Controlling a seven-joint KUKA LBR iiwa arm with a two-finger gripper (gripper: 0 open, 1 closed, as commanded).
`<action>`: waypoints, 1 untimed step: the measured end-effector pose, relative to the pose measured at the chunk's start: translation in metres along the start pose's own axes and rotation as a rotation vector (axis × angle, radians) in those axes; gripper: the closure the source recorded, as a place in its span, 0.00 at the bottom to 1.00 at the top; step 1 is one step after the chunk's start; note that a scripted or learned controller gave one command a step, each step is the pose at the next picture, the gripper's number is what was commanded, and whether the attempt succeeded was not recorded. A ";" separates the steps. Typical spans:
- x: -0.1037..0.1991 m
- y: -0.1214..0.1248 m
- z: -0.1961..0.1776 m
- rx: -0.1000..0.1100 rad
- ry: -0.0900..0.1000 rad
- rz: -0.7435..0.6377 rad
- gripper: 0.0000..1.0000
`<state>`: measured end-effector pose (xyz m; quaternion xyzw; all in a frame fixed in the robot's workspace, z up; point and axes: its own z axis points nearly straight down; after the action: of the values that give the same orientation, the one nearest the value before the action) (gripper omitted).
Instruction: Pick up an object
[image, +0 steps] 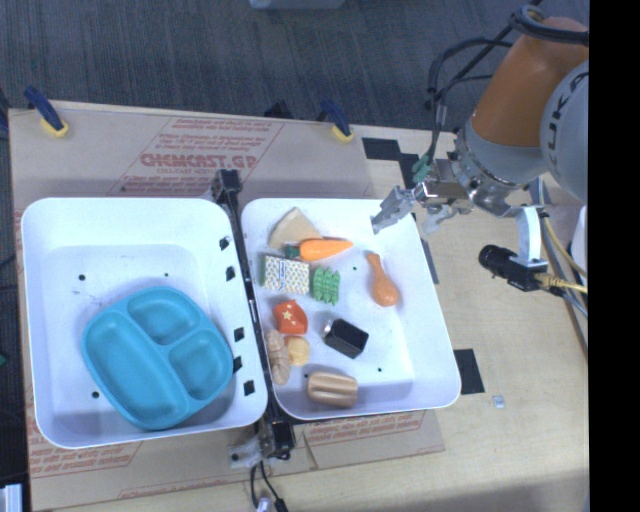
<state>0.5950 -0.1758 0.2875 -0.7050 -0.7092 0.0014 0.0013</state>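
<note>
Dark carpet beyond; your gripper (398, 210) hovers open and empty over the right bin's (425, 330) top-right corner, positioned to descend.

Arm (530, 95) enters from the 3 o'clock side, upper part of frame, reaching toward 9 o'clock. Grey casing with the orange band sitting high, at about 1 o'clock. Wrist angled downward and leftward. Black cables loop over the wrist on its 11 o'clock side. Gripper (392, 213) is at the arm's far left end, pointing toward 8 o'clock, raised, nothing seen between the fingers. Whether the fingers are parted or closed is not resolvable at this angle
</note>
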 end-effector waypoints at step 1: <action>0.028 0.061 0.139 0.005 0.002 0.130 0.00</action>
<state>0.6550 -0.1475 0.1487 -0.7496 -0.6619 0.0027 0.0037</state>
